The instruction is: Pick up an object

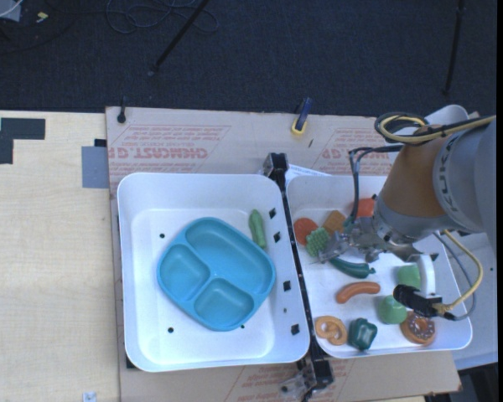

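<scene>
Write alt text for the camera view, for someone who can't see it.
The grey arm's hand hangs low over toy foods in the right bin, near a dark green pepper. The left bin holds a blue divided plate.

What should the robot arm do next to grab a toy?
Probably dip straight down. The gripper hangs in the right bin, just above a dark green pepper and beside a green brush-like toy; nothing looks held yet, so the pepper seems the nearest target.

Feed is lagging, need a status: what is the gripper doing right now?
Gripper: low in the right white bin, over the green brush-like toy; grip state cannot be told.
</scene>
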